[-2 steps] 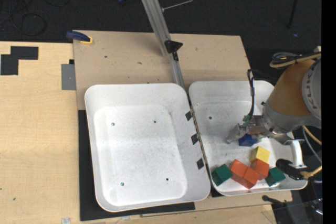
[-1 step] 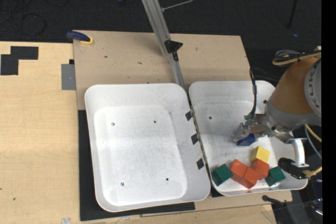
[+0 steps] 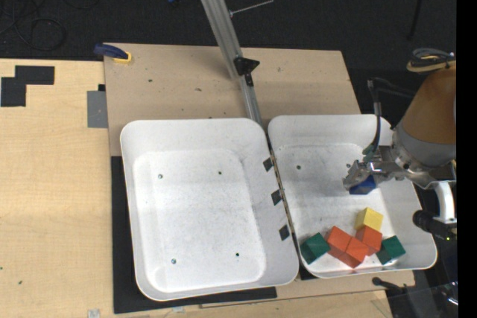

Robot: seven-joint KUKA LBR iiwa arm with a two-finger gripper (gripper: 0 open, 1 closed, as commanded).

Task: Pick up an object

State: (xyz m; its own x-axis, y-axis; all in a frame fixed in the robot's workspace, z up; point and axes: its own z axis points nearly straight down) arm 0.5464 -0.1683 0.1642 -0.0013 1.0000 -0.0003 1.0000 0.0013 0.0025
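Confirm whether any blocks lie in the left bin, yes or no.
No. The left bin shows bare white floor; the coloured blocks all sit in the right bin.

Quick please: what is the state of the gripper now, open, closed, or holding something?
Gripper: low in the right bin, right at a blue block. Whether it is open, closed or gripping the block cannot be told.

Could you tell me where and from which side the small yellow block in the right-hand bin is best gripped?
The small yellow block is probably best taken from straight above, fingers closing on its left and right faces. Its top and upper side are free, but an orange block crowds its lower edge, so a pinch along that line looks blocked. The gripper hangs just above it in the view.
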